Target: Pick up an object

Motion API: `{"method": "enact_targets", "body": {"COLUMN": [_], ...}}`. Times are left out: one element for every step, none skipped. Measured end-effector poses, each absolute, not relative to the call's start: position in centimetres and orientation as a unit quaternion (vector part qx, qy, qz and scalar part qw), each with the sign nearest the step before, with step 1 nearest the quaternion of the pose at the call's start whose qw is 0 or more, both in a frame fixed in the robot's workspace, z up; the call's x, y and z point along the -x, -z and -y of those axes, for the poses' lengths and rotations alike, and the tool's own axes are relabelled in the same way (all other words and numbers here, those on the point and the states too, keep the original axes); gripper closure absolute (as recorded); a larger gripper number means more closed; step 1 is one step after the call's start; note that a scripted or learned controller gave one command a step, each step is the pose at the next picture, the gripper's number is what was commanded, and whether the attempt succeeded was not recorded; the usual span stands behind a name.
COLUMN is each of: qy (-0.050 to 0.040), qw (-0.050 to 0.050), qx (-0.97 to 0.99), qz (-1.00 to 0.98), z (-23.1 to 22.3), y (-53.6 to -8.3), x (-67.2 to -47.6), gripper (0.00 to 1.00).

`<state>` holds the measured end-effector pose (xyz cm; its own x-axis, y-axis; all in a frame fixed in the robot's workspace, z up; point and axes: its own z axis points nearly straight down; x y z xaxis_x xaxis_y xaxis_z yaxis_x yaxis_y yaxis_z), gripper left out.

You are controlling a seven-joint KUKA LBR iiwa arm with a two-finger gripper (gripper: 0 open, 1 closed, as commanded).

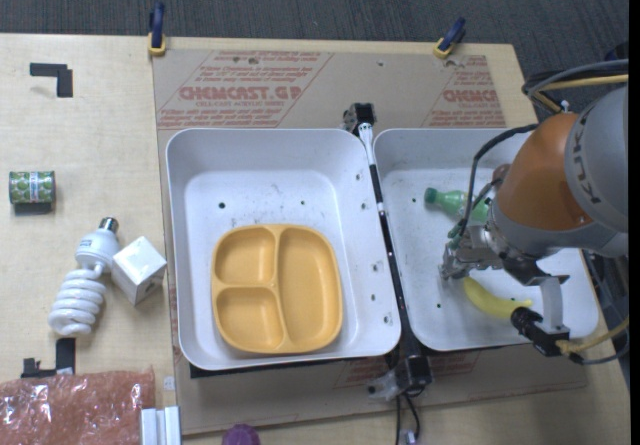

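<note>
Right bin [420,318]: yellow curved banana [492,301], tool [458,263] just beside.

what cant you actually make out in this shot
- Gripper, camera view: the arm's wrist covers the fingers, so whether they are open or shut is hidden.
- Green object in the right bin: the arm covers its right part, so what it is stays unclear.
- Yellow banana-like object: one end sits under the gripper.
- Small green can on the bench: label too small to read.
</note>
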<state>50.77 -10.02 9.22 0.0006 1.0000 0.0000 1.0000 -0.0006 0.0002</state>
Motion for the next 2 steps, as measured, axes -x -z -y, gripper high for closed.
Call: {"method": "enact_targets", "body": {"qy": [0.0003, 0.0003], "qw": [0.001, 0.000], "qx": [-0.706, -0.708], "qz": [-0.708, -0.707], "z": [10.0, 11.8], "y": [-9.3, -9.2], "x": [-59.4, -53.3], "gripper": [0.00, 0.00]}}
